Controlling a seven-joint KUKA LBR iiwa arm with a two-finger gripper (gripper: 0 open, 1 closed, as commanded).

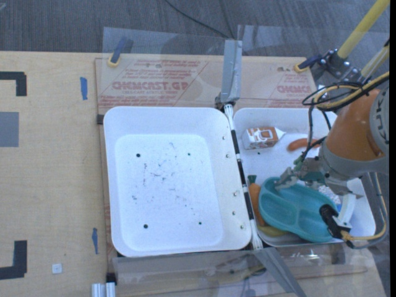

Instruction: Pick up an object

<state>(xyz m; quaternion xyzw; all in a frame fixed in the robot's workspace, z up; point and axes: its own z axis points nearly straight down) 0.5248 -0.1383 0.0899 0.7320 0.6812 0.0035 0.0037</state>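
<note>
A shallow teal plastic dish with moulded compartments (291, 212) is lying flat in the near part of the right-hand white plastic bin (272, 111), and everything else is being placed here from that dish.

The two-finger gripper (296, 173) is hanging right at the dish's far edge, close above its rim. Whether it is touching the rim is unclear, and I cannot tell whether the claw is open or closed, since its tip is blending into a tangle of metal and cable. Nothing is visibly being gripped. The grey arm with its orange band (352, 141) is reaching in from the right of the dish and is covering the bin's right side.

Beyond the dish, towards the bin's far wall, a small white packet with a brown-and-orange printed panel (261, 137) is resting on the bin floor, well apart from the dish. Just right of that packet, and also beyond the dish, a short orange rounded piece (298, 144) is lying partly hidden by a dark cable. At the dish's left edge, an orange carrot-like piece with a green tip (253, 195) is poking out from beneath it, squeezed against the bin's left wall.

Left of the dish, across the divide, the second white plastic bin (167, 113) is showing scattered dark specks on its floor.
</note>
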